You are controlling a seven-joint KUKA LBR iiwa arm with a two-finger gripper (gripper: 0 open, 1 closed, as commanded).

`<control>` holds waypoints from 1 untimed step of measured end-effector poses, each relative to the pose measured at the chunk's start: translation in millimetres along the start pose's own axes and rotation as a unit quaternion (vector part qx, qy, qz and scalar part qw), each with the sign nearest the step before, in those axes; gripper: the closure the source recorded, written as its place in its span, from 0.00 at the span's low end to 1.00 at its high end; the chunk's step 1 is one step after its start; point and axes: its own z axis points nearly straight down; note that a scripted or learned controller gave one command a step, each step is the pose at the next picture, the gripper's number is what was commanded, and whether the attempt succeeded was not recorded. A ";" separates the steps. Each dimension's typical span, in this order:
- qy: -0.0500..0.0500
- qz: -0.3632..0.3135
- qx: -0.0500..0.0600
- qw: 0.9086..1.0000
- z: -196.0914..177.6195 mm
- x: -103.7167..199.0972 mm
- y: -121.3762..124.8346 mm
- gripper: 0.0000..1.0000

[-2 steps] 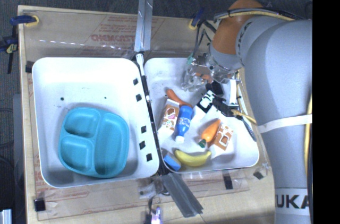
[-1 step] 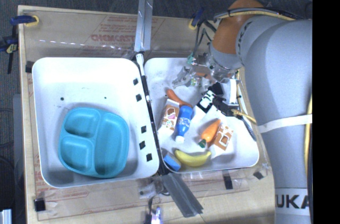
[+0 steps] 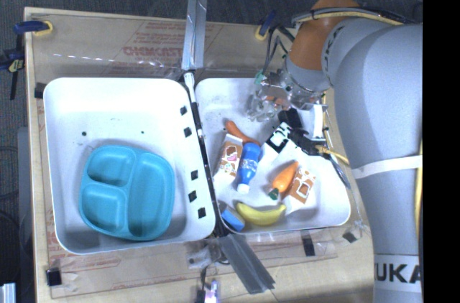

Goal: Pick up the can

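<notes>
Honestly, I cannot tell my gripper's (image 3: 267, 99) state at the right bin's (image 3: 215, 95) far side, and it may seize the crowded bottle (image 3: 248, 165) or carrot (image 3: 283, 179) instead of the can.

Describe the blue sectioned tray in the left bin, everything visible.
The light blue sectioned tray looks like moulded plastic with a matte finish and rounded corners. It has three recessed compartments: two smaller ones on its left half, one larger on its right. It lies flat and face up on the floor of the left white bin, toward the bin's near side, slightly rotated against the bin walls. Nothing sits in or on it, and the gripper is away over the other bin.
</notes>
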 end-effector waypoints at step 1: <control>0.000 0.000 0.000 1.000 -0.3 0.1 0.2 0.00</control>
